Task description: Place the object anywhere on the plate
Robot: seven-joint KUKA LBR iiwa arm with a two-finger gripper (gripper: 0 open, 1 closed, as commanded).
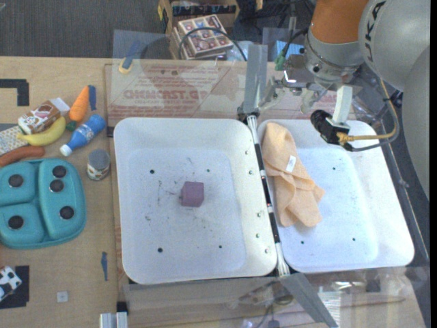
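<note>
A small purple cube [192,194] lies near the middle of the left white bin [136,142]. An orange cloth [292,178] is draped along the left side of the right bin [369,210], against the divider. The teal divided plate [37,200] sits on the bench left of both bins. My gripper [321,96] hangs above the far edge of the right bin, just right of the cloth's top end and well away from the cube. Nothing shows in its grasp.
Toy food lies on the bench at the far left: a banana [42,134], a carrot [80,104], a blue bottle [83,134], a sausage [20,156] and a small can [98,164]. A cardboard box [198,19] stands behind the bins.
</note>
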